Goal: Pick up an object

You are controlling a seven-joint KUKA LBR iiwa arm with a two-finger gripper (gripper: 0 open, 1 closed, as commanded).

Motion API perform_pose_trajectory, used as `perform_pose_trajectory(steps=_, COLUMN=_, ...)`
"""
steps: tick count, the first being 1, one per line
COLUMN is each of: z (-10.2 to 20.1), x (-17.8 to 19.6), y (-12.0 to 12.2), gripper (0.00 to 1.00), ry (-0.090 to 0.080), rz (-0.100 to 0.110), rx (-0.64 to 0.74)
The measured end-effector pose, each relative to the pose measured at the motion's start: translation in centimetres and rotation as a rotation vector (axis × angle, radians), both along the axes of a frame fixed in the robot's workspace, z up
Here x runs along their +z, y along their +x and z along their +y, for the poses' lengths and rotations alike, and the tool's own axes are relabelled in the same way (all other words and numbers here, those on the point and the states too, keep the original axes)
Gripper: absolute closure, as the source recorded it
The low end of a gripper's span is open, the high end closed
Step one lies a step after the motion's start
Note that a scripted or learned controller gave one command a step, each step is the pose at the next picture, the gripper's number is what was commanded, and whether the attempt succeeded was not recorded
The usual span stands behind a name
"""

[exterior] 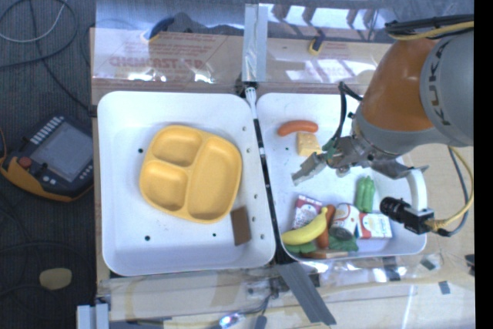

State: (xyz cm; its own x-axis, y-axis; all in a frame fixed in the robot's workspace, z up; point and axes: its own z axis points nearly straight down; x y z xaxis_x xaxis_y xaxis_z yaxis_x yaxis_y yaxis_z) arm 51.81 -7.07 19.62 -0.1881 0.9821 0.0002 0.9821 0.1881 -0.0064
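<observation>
My gripper (312, 166) hangs over the upper middle of the right bin (416, 243), its tip pointing down and to the left. Just above it lie a small yellow block (308, 142) and an orange-red sausage (297, 127). A green vegetable (364, 193) lies to its right. Below it are a red-and-white box (307, 209), a banana (303, 231) and a small carton (371, 226). I see nothing held in the gripper.
The left bin (123, 243) holds a yellow divided plate (190, 172) and a brown block (240, 226) near its right wall. A cardboard sheet (162, 62) lies behind the bins. A handheld pendant (52, 158) rests on the floor at left.
</observation>
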Motion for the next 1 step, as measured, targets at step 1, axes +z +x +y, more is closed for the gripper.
perform_pose_trajectory(steps=1, z=-5.53, x=-10.57, y=7.87, gripper=0.00, ry=-0.001, rz=-0.009, rx=0.064)
